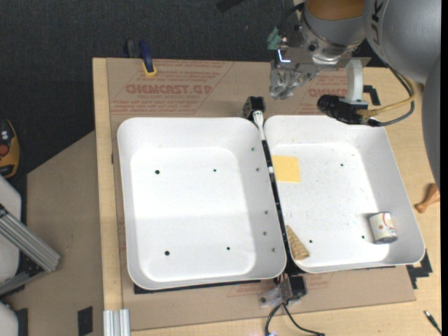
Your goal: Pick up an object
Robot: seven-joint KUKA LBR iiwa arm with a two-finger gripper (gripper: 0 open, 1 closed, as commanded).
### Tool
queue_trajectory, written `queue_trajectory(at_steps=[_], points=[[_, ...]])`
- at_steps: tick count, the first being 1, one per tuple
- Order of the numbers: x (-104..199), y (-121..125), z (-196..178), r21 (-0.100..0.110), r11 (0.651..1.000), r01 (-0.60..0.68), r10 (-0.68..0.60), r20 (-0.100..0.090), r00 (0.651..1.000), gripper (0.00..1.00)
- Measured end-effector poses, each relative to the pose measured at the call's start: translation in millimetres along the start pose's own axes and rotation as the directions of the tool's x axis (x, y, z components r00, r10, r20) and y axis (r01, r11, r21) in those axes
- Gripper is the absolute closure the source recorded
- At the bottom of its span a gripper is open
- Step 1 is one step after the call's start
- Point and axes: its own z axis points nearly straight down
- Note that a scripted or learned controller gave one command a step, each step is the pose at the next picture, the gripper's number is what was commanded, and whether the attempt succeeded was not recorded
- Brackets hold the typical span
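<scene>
While the gripper (283,88) hangs beyond the far rim of the right bin (399,180), jaws unreadable at this angle, nothing is picked yet. Inside that bin lie a yellow square (286,169), a small can (383,227) and a cone (297,244); next comes descent over one.

Red print "CHEMCAST GP" on brown board (175,82) under bins; arm lettering unreadable.
</scene>
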Motion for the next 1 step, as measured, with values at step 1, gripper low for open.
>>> queue_trajectory(at_steps=[1], points=[[74.7, 1.0, -19.0, -0.009, 1.000, 0.001, -0.001, 0.000, 1.000, 1.00]])
